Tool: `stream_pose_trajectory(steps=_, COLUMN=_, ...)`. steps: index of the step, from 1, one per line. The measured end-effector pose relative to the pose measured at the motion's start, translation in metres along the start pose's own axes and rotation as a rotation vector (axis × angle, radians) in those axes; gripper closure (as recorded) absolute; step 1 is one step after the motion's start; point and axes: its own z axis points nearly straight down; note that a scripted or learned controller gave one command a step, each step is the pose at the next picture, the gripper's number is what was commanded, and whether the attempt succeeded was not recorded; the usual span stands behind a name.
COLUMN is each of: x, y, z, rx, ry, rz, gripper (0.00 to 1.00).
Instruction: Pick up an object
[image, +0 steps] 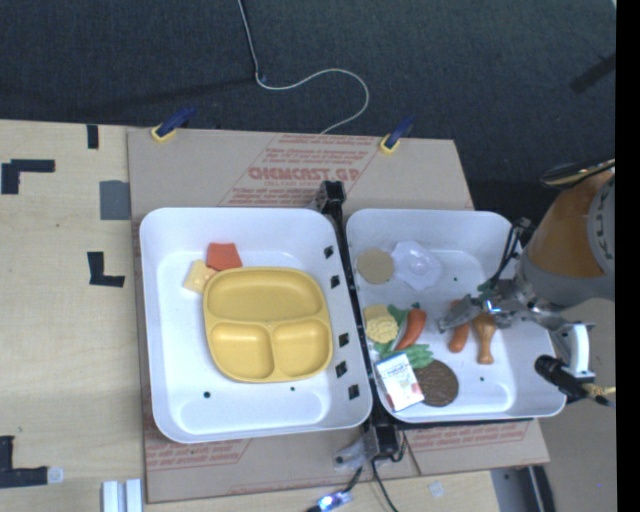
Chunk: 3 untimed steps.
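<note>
Leftmost, the left bin (165, 300) holds a yellow divided plate (268, 323) near its middle, with an orange block (223, 256) and a pale yellow block (197, 276) just beside the plate's upper left edge. Across the divider, the right bin (480, 225) carries a tan round disc (376, 265) and a clear crumpled plastic piece (415, 264) near its top. Lower down sit a yellow corn piece (380, 325), an orange carrot (410, 327), a green leafy item (416, 354), a small white carton (398, 381) and a dark brown patty (438, 382), clustered together. Further right, the gripper (478, 310) hangs low over two orange-brown pieces (472, 335); whether anything is caught between the jaws, or how wide they stand, I cannot tell. The grey arm (575, 250) enters from the right.
</note>
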Motion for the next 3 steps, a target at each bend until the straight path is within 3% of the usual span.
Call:
stream_pose_trajectory(steps=1, x=-0.002, y=0.004, z=-0.013, rx=-0.013, ry=-0.007, rz=-0.001, gripper=1.00)
stream_pose_trajectory(steps=2, x=-0.009, y=0.003, z=-0.071, rx=0.007, ry=0.011, rz=-0.004, gripper=1.00)
stream_pose_trajectory(steps=3, x=-0.010, y=0.005, z=-0.122, rx=0.007, ry=0.011, rz=-0.005, gripper=1.00)
